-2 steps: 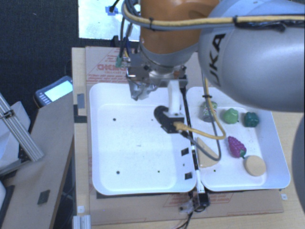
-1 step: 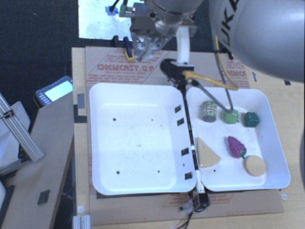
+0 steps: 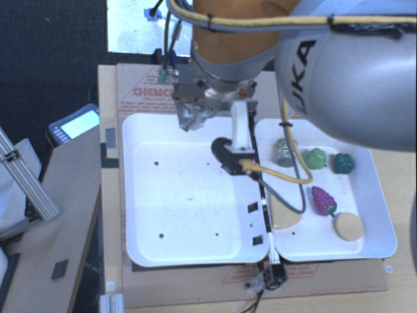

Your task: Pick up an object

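Camera view, right bin (image 3: 378,240): green piece (image 3: 316,158), teal piece (image 3: 343,163), purple grape cluster (image 3: 323,201), tan round (image 3: 348,226) and small jar (image 3: 285,151), grouped as pick candidates, none held. Gripper (image 3: 193,119), upper centre, hangs over the left bin (image 3: 140,194), likely between attempts; jaw state cannot be told.

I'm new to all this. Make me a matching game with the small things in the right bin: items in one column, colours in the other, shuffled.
Things:
1. grapes
2. round disc
3. top-right lump
4. lump beside it

Colours:
A. teal
B. light green
C. purple
D. tan

Pairs: 1-C, 2-D, 3-A, 4-B
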